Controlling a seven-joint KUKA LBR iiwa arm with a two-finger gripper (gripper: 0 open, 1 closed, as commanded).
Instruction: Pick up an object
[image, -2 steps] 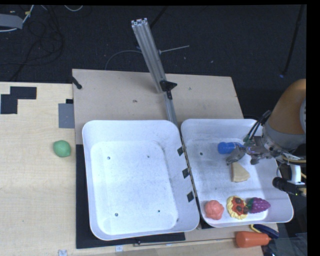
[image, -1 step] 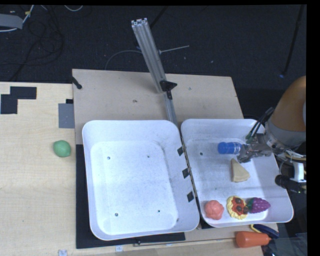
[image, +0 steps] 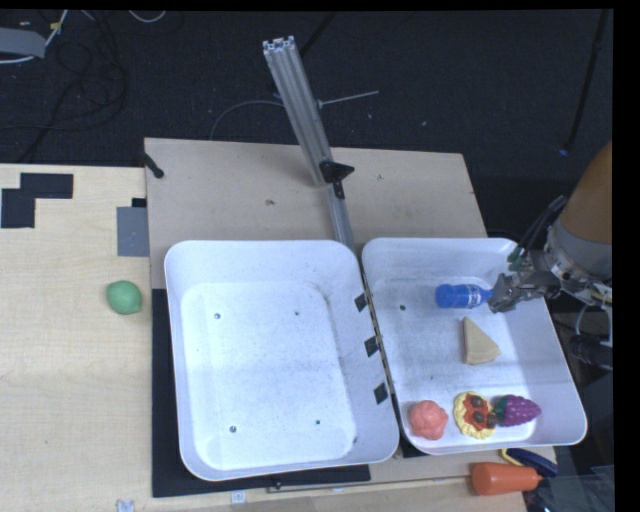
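Observation:
In the right bin (image: 430, 360) a blue bottle-shaped toy (image: 459, 296) lies on its side near the far right. My gripper (image: 503, 297) hangs at the bin's right edge, its tip just right of the blue toy's end. A tan wedge (image: 481, 342) lies just below the blue toy. Along the bin's front edge sit a pink lump (image: 428, 419), a yellow and red toy (image: 473, 413) and a purple grape bunch (image: 518, 409).
The left bin (image: 265, 355) stands beside the right one, joined by black clips. A green ball (image: 125, 297) rests on the wooden bench at the left. An orange toy (image: 503, 478) lies outside the right bin's front edge. A metal rail (image: 305, 110) slants up behind the bins.

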